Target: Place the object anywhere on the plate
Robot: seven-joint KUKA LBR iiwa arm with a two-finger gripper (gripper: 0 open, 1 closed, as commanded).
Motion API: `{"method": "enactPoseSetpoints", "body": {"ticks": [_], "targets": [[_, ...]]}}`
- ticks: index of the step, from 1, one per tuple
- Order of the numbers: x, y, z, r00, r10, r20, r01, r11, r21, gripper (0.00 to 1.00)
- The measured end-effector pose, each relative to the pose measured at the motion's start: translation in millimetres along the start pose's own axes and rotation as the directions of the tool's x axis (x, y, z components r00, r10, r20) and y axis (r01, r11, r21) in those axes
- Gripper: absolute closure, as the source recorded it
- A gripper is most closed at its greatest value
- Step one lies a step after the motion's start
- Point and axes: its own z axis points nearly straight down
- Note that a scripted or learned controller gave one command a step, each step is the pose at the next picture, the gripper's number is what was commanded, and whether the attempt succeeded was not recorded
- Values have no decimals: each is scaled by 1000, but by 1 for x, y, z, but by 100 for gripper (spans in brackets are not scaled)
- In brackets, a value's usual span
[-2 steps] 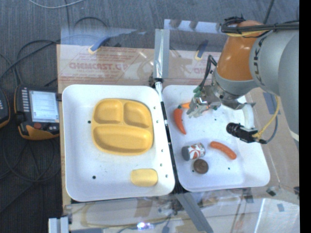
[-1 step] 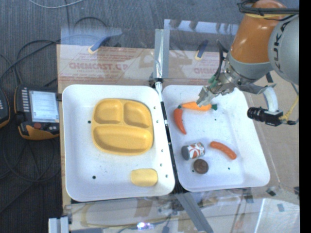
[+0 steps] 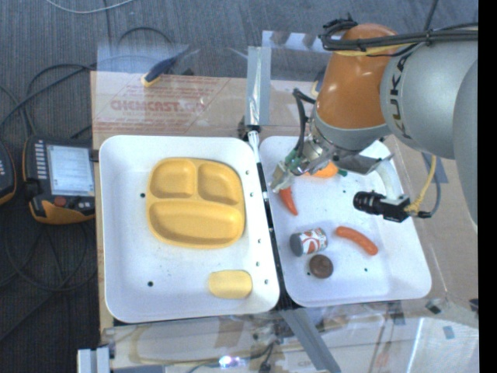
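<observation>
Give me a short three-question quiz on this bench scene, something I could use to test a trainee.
1. True or false: the yellow divided plate lies in the left bin.
2. Which item lies nearest the gripper? A) the small can B) the small carrot C) the brown disc
3. Fill in: the yellow block lies in the same bin as the ____.

Key: 1 true. 2 B, the carrot lies just below the gripper, in the right bin. 3 plate; the block lies on the bin floor near the front edge, apart from the plate.
</observation>
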Motion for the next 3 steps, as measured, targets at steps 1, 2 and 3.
{"method": "enactPoseSetpoints", "body": {"ticks": [1,2,3], "targets": [[86,35,37,1000,-1,0,1,1000,1,100],[86,35,36,1000,-1,0,1,1000,1,0],[86,35,28,1000,-1,-1,1,1000,2,100]]}}
